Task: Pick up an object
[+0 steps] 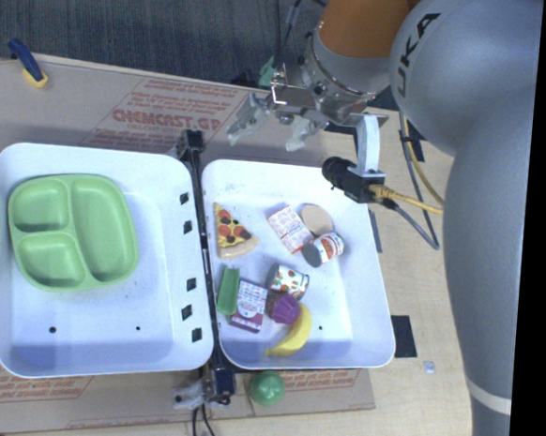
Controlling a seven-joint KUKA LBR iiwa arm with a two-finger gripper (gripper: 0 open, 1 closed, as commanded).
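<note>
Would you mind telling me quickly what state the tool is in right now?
Tool: open, holding nothing, raised above the far edge of the right bin.

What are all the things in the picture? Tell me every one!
bins: 2, white, side by side on the bench
divided plate: 1, green, left bin
pizza slice: 1, yellow and red, right bin
banana: 1, yellow, right bin, near edge
small packets and cans: several, mixed colours, middle of right bin
ball: 1, green, on the bench below the right bin
arm: 1, grey with orange band, from the right
tool: 1, metal, above the right bin's far edge
</note>
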